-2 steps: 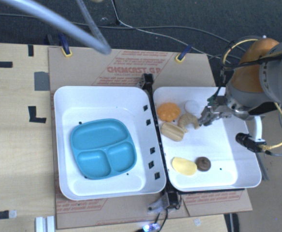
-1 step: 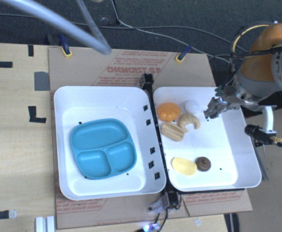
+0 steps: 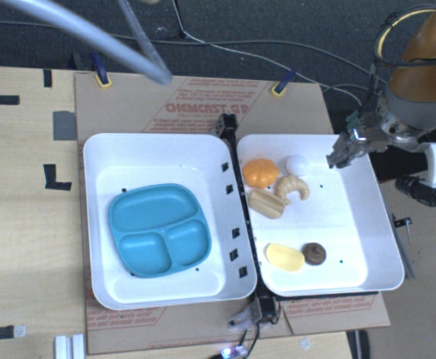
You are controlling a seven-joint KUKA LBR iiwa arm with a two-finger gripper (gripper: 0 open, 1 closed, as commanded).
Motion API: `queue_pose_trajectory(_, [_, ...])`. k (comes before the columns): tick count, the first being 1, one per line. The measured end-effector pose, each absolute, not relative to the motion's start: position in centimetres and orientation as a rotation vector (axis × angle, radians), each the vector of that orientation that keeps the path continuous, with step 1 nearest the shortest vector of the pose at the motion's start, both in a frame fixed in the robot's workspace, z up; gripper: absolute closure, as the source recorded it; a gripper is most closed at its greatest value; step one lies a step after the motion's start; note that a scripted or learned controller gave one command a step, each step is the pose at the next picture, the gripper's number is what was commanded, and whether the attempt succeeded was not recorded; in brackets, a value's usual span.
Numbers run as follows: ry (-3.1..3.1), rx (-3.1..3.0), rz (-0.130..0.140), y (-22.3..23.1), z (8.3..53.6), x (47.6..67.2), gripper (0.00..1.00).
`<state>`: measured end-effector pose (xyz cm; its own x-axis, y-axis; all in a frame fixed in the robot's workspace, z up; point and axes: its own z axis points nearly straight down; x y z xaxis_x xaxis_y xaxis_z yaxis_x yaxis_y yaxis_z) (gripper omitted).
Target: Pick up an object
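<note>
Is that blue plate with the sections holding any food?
Empty. The blue plate shows bare blue in all three sections; the food pieces lie in the right bin instead.

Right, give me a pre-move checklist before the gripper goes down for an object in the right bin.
1. Gripper above the right bin: ok, at its upper right edge.
2. Gripper holding nothing: ok, nothing seen between fingers.
3. Fingers open: cannot tell.
4. Targets reachable: ok, orange piece, white ball, croissant, tan roll, yellow piece, brown piece lie uncovered.
5. Spacing: not ok, the upper four crowd together.
6. Blue tray out of the way: ok, in the left bin.
</note>
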<state>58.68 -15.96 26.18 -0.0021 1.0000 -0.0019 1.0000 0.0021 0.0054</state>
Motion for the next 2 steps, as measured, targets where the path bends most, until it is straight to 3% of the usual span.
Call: queue_pose_trajectory(2, [2.229,2.217,-0.002,-5.9,24.9,58.3,1.0])
